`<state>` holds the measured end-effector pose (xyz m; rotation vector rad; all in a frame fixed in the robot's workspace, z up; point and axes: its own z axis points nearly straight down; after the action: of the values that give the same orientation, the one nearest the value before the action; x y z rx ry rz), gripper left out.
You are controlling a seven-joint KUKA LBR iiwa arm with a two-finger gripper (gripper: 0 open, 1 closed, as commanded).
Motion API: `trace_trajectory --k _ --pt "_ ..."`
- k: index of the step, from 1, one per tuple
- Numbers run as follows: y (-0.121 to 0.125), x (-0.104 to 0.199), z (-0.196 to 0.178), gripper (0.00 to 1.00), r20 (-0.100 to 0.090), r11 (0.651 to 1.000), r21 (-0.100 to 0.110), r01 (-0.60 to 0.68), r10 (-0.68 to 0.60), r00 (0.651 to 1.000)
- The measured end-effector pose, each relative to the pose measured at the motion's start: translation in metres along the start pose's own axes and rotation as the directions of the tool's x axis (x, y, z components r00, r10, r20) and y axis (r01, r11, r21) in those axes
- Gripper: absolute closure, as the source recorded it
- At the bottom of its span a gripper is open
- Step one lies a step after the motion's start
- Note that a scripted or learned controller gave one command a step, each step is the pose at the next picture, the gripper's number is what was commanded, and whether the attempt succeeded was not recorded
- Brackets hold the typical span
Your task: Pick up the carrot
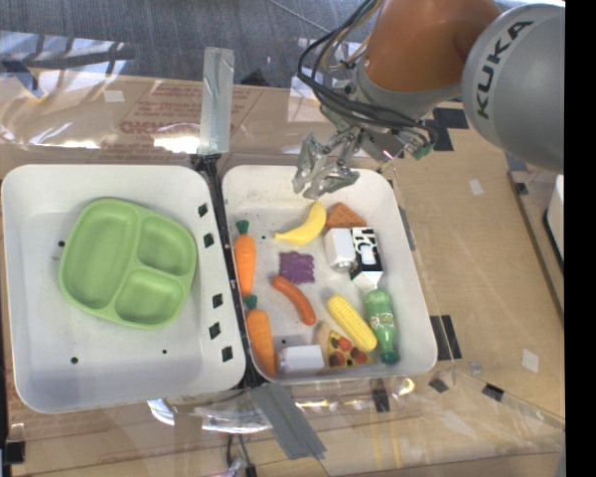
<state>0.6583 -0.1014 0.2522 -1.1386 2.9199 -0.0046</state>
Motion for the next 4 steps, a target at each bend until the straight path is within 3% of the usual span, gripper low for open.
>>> trace_trajectory --k 1,2,3,4 --pt "0.0 0.005 -0.03 1.0 0.001 0.916 0.0 0.402 -0.402 0.916" --pt "0.057 -0.051 0.0 1.0 -0.003 0.955 -0.008 0.297 -0.297 0.955" --pt "0.009 -0.008 -0.026 1.0 0.0 0.882 -0.004 0.471 -0.471 0.882" --pt "0.049 -0.043 -0.001 1.0 0.0 0.858 -0.009 0.513 -0.513 0.858"
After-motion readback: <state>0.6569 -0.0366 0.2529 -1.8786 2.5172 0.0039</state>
